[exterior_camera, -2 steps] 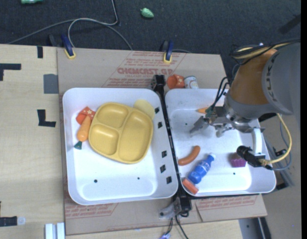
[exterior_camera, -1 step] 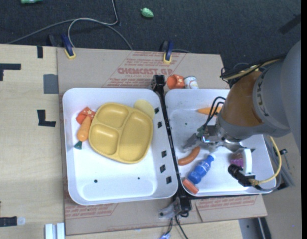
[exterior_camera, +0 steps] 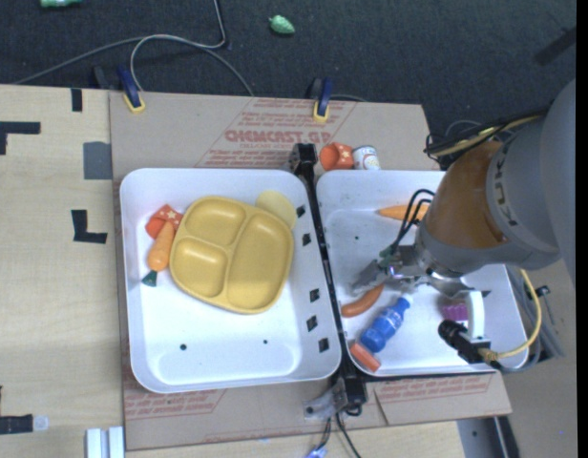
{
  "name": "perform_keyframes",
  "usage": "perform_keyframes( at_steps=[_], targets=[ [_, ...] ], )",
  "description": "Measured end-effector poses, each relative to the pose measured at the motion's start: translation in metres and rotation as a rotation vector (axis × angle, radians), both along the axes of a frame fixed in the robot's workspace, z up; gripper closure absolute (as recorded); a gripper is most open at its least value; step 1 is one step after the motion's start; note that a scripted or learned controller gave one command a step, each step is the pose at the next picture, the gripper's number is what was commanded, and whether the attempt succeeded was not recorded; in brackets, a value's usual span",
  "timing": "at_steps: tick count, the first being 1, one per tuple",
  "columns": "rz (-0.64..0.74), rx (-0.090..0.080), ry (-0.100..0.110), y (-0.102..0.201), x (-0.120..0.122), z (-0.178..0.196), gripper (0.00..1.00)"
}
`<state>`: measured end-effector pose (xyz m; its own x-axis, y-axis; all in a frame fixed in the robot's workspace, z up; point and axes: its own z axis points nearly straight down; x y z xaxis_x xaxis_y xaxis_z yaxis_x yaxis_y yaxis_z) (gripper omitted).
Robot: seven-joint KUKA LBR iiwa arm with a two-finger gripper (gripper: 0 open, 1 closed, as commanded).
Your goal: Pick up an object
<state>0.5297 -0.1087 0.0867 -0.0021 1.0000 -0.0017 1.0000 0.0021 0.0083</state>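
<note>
Dark carpet runs along the top beyond the bench, with a white cable looping over it and two small green bits lying loose. On the bench a cardboard sheet, clipped at its far edge, carries two shallow white bins side by side. From the right the grey arm with its orange band reaches down into the right bin, hiding much of that bin's far right side. The left bin holds a big yellow divided plate, tilted a little, with a pale yellow piece just behind it and a toy carrot and a red piece at its left side. The gripper hangs low near the middle of the right bin, and I cannot tell how its jaws stand. Just below it lies an orange sausage-shaped toy, very near the metal or touching it. Beside that lies a blue bottle, slanted, then a small red piece at the bin's near edge. Another carrot pokes out by the arm, and a purple bit sits further right.
</note>
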Motion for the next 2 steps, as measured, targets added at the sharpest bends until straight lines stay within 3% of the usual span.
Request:
perform_keyframes(
  at_steps=[1,2],
  targets=[
    [-0.001,-0.001,0.001,-0.001,0.000,0.010,1.00],
    [0.000,0.002,0.008,0.062,0.013,0.098,1.00]
  ],
)
